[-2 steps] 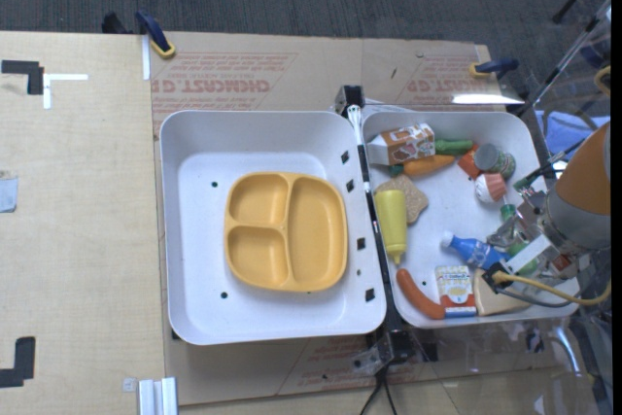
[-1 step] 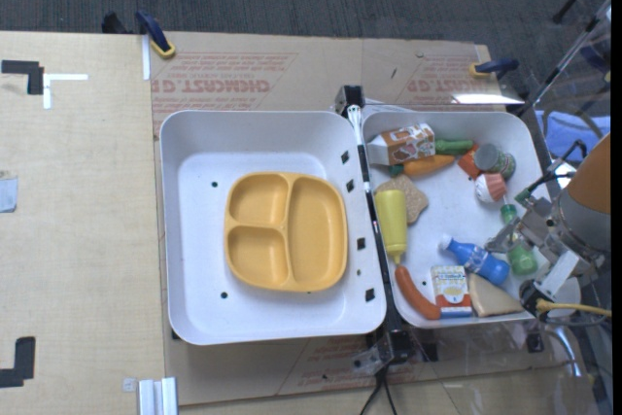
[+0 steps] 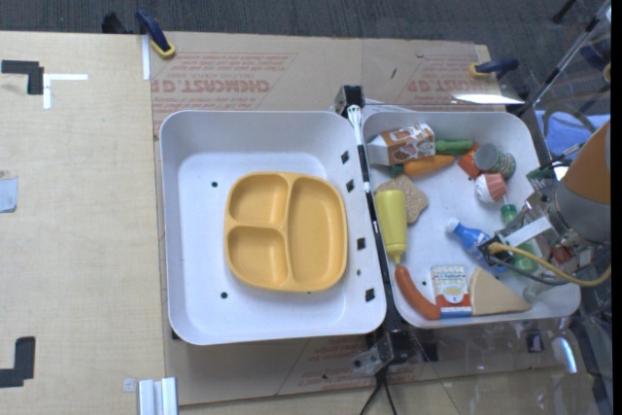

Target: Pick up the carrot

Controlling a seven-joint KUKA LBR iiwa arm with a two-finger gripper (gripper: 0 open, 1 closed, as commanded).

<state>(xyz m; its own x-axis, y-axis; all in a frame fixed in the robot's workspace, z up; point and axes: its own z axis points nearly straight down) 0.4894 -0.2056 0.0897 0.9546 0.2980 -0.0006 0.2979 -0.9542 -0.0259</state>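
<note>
The carrot (image 3: 430, 166), orange and slim, lies in the far part of the right bin (image 3: 442, 221), just in front of a green vegetable (image 3: 453, 147) and a brown carton (image 3: 406, 144). My gripper (image 3: 546, 240) hangs low over the right side of that bin, near its front corner. It is well apart from the carrot, to its right and nearer the front. Nothing shows in its grasp.
Around the carrot lie a bread slice (image 3: 412, 196), a yellow bottle (image 3: 392, 220), a grey can (image 3: 494, 159) and a red-and-white piece (image 3: 491, 190). Nearer the front are a blue bottle (image 3: 470, 235), a sausage (image 3: 415, 294), a small box (image 3: 449, 283) and a cheese wedge (image 3: 498, 294). The left bin (image 3: 185, 209) holds a yellow divided plate (image 3: 287, 231).
</note>
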